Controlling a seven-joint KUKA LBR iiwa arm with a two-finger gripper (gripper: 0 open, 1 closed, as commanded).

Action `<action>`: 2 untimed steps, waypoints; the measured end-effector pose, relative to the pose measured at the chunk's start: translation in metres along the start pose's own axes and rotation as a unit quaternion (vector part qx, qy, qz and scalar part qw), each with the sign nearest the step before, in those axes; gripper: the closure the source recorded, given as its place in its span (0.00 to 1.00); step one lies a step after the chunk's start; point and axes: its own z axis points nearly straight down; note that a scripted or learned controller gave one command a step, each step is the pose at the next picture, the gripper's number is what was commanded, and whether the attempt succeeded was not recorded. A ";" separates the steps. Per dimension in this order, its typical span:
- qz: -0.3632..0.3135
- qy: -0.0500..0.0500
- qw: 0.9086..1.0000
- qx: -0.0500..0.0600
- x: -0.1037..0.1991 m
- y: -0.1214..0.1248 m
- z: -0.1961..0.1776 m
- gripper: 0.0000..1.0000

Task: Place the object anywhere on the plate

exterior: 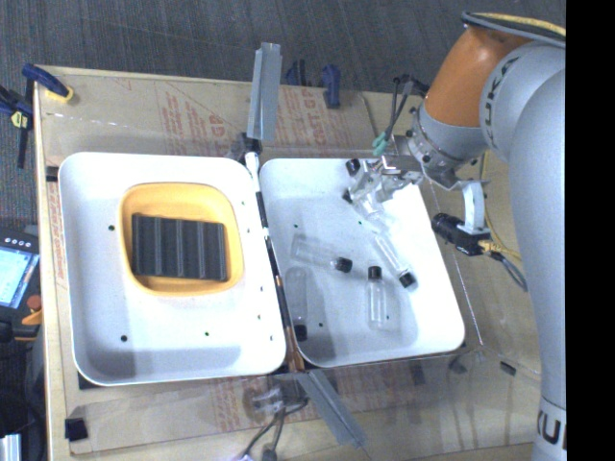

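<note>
- Vials (384,257), clear with black caps, lie in the right bin (437,327), well apart from the yellow plate (144,200).
- You can't tell the gripper's (370,185) state; lower squarely over one vial.

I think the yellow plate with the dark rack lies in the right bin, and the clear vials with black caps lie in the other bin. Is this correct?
Not quite. The camera view shows the yellow plate with the dark rack in the left bin, not the right one. The clear vials with black caps lie in the other bin, the right bin, as you said.
</note>
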 end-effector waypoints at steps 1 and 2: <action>-0.144 -0.001 0.990 0.001 0.081 0.003 0.019 1.00; -0.184 -0.001 0.983 0.002 0.144 -0.002 0.018 1.00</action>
